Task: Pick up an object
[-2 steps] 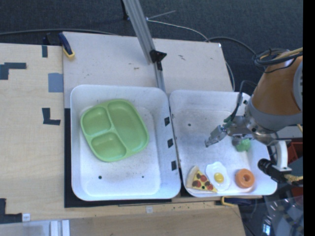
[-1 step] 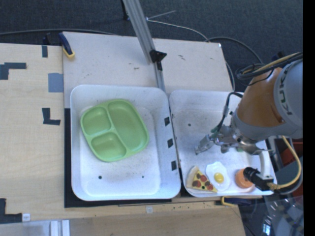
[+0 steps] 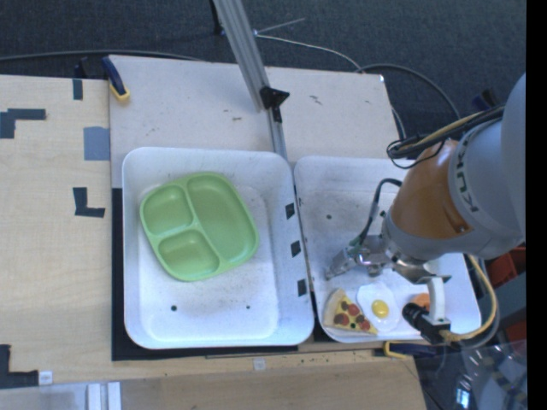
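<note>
My gripper hangs low in the right bin, near its middle, under the arm's orange band. Just in front of it lie a toy pizza slice and a toy fried egg, at the bin's front edge. A small orange object sits to the right of the egg, partly hidden by the arm. The gripper stands a little behind and left of the egg, and nothing visible is in its grasp.
A green divided plate lies in the left bin. A metal rail slants down from the top to the wall between the bins. Cables loop at the right bin's right side.
</note>
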Robot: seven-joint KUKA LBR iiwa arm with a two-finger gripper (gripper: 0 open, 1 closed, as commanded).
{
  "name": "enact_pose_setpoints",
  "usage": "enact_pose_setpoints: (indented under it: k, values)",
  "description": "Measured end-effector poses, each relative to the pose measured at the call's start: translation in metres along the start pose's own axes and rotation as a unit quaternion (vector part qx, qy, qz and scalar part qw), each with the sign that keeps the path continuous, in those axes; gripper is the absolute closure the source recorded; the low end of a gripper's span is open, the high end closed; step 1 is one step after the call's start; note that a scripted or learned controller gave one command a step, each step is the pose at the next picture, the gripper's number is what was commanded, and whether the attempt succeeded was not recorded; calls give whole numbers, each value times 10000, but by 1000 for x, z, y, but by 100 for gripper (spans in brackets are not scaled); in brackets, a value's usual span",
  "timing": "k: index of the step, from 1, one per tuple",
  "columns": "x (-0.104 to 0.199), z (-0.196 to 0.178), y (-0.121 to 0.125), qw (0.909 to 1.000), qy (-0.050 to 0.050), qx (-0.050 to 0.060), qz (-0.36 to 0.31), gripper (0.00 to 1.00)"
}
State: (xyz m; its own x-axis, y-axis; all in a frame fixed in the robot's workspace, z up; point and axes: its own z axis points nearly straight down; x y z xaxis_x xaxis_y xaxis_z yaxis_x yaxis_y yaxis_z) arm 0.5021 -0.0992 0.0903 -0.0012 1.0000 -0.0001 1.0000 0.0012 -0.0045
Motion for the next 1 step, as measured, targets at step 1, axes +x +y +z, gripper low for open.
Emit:
enact_pose_setpoints:
  k: [1]
  values:
    - [1,-12,0,10000,14,6,-4,100]
